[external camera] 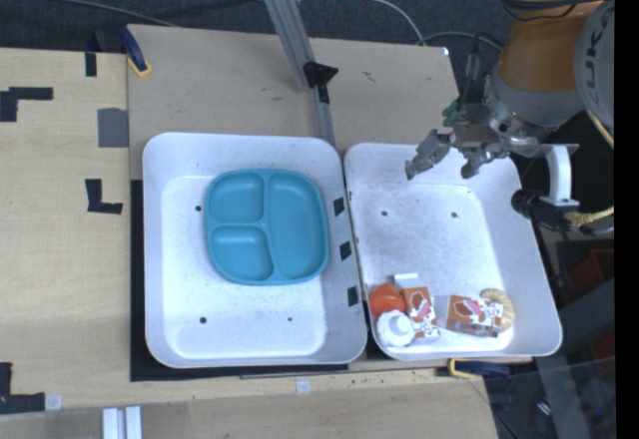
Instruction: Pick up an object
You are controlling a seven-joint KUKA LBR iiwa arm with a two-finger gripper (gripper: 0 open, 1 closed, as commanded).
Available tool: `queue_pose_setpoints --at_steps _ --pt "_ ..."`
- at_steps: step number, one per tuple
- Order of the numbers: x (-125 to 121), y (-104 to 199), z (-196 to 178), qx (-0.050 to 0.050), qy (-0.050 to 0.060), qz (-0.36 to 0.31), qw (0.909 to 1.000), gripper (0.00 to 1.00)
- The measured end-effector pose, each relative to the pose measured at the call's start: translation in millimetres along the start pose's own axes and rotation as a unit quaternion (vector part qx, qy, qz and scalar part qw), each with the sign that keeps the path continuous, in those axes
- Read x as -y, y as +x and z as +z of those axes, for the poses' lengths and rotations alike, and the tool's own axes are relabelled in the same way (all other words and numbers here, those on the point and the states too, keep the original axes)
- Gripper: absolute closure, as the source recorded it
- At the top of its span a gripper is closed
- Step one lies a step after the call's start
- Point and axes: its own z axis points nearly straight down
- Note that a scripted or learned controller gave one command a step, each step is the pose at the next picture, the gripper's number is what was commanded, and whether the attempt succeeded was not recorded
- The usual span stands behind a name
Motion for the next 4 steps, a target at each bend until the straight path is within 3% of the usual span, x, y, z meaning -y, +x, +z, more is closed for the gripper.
queue_pose_setpoints --at_steps 1,3,4 --pt "0 0 0 0.0 0.0 0.0 1.0 0.0" --pt "8 0 124 0.0 0.004 0.001 1.0 0.0" --pt "9 0 177 0.001 0.001 0.0 1.0 0.0"
